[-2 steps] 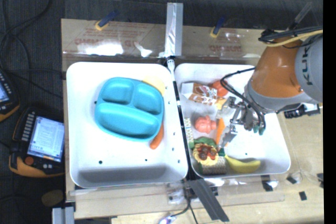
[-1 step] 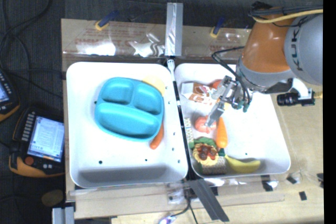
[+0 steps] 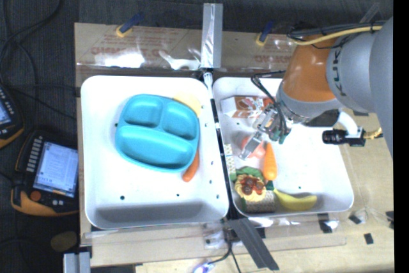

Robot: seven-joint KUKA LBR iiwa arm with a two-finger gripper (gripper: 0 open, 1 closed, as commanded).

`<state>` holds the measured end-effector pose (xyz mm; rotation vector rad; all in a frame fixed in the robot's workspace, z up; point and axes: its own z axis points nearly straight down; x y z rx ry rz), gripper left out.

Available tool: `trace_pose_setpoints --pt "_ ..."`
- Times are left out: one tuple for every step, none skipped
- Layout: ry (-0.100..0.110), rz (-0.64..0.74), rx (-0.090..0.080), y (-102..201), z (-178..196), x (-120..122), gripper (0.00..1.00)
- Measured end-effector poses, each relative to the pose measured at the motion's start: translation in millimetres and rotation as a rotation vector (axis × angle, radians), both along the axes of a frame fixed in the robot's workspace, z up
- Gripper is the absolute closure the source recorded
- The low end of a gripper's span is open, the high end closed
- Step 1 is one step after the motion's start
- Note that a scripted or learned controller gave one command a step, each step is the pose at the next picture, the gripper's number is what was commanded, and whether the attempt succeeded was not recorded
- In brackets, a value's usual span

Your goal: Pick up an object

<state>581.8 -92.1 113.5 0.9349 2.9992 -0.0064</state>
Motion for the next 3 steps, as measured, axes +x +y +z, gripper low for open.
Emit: trace_pose_setpoints --pt "-0.013 -0.370 0.004 -4.9 -22.9 -30.3 0.00" --pt "-0.016 -0.909 0.008 -7.4 -23.1 -47.9 0.00" --pt "-0.010 -1.051 0.005 -29.0 -23.9 -13.8 0.00"
